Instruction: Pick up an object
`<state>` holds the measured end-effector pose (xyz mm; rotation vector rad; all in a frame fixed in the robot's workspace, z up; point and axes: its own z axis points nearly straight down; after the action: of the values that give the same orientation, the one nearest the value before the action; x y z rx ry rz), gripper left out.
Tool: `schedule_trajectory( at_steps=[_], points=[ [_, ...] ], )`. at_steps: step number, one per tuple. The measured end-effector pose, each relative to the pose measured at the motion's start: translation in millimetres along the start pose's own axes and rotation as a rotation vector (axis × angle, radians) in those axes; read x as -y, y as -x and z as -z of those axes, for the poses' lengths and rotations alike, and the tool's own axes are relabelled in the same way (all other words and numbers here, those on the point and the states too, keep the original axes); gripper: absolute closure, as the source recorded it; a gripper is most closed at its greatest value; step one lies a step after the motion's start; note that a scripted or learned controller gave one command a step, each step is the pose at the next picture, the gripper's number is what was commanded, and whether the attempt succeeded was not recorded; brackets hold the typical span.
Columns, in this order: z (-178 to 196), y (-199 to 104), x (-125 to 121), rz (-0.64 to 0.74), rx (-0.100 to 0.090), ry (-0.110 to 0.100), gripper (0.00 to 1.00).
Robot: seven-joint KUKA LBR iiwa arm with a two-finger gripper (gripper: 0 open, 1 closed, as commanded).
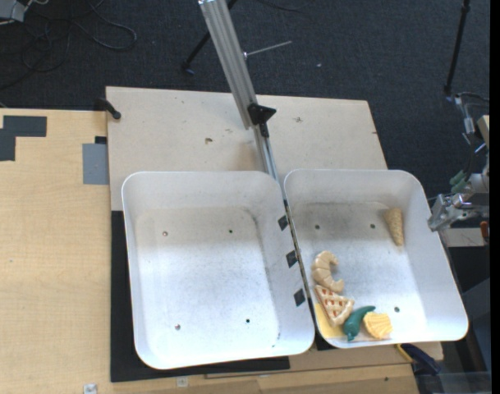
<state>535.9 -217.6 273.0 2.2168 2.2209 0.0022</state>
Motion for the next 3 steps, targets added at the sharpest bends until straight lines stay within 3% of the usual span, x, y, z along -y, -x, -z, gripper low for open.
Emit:
schedule_trajectory(
  at_steps=[3],
  points=[
    [-25,-155,12,0.003,-0.005,-0.009,1.00]
  ],
)
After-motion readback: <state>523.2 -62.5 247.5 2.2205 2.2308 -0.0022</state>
